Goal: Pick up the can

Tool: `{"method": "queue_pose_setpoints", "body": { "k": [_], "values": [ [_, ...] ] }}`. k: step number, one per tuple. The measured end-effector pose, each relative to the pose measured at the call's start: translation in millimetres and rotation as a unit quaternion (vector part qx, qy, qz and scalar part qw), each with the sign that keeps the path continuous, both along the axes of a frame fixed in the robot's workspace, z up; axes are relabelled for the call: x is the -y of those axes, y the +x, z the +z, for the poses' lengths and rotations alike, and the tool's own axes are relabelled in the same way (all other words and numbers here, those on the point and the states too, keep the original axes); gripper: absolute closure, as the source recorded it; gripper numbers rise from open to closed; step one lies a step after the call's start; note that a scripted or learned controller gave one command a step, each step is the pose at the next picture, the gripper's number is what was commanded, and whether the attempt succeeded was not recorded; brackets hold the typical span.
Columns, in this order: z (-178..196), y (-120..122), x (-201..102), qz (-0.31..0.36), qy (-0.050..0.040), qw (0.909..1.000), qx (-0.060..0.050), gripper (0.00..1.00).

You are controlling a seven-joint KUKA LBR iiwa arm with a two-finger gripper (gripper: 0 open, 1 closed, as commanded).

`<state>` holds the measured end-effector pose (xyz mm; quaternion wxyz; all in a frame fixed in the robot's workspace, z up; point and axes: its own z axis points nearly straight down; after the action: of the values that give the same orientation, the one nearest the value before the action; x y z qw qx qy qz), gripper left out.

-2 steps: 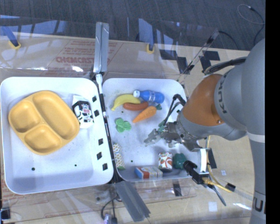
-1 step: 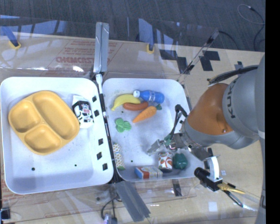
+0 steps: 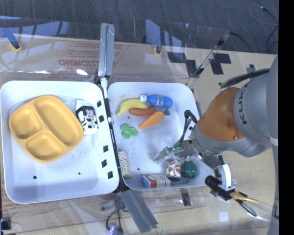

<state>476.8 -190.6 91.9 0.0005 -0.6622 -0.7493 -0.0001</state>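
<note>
The can [image 3: 174, 170] is seen upright near the front edge of the right bin [image 3: 152, 89], beside a green object [image 3: 189, 169] and a box [image 3: 155, 181], with the gripper [image 3: 172, 153] poised just above it, its grip state indiscernible.

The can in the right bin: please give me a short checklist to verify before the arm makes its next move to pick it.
1. Can stands in the right bin, near its front wall: ok.
2. Gripper sits just above the can: ok.
3. Can between the fingers: cannot tell.
4. Space around the can: not ok; a green object touches its right side and a small carton lies close in front.
5. Yellow tray in the left bin, out of the way: ok.
</note>
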Motion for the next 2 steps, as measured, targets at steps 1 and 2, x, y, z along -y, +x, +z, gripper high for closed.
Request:
{"method": "queue_pose_setpoints", "body": {
  "k": [1,2],
  "values": [
    [-0.1,71.3,19.5,-0.008,0.0000,1.0000,0.000,0.00],
    [-0.5,0.1,15.7,0.120,0.0011,0.9928,-0.001,0.00]
  ]
}}
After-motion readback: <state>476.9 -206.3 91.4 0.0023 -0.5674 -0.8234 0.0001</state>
